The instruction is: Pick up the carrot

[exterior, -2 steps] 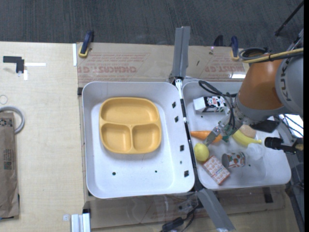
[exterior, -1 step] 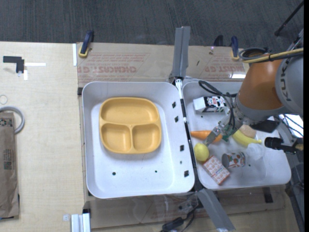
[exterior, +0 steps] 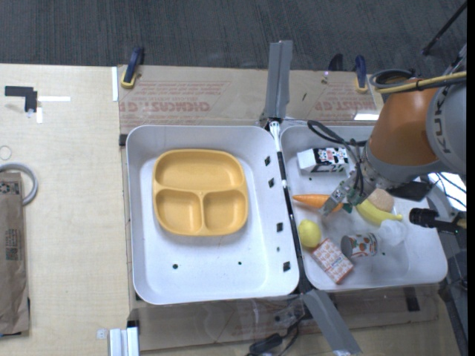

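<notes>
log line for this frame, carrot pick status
task: pick carrot | gripper: at carrot's right end, right bin | carrot: lying flat, not lifted | grasp: unconfirmed

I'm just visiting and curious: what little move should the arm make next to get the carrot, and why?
Probably a slight shift toward the carrot's middle before lifting. The end effector sits low in the right bin at the thick end of the carrot, which lies flat pointing left, so a grip there looks off-centre.
</notes>
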`<state>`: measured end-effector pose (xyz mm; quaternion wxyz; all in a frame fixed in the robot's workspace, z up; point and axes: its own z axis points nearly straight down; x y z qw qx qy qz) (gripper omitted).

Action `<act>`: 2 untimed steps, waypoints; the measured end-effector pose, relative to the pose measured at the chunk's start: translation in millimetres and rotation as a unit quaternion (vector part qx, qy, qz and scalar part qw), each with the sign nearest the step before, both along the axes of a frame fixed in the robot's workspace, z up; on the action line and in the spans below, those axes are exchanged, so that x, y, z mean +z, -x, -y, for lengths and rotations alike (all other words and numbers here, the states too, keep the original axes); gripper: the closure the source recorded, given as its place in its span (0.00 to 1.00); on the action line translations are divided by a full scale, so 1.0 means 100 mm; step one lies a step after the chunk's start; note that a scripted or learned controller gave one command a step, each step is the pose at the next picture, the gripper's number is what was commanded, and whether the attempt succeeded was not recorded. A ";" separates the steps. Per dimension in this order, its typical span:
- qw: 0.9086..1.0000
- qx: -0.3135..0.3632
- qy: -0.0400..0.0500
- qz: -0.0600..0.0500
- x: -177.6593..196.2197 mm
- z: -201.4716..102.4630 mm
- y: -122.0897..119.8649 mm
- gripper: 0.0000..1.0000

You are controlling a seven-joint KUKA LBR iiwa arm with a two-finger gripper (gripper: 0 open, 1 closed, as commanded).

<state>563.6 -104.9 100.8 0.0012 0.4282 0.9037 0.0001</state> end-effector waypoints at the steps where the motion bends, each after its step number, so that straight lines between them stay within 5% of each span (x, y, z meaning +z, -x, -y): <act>1: 0.994 -0.107 0.000 -0.001 0.12 0.24 -0.02 1.00; 2: 0.996 -0.091 0.000 0.000 1.09 -0.31 -0.73 1.00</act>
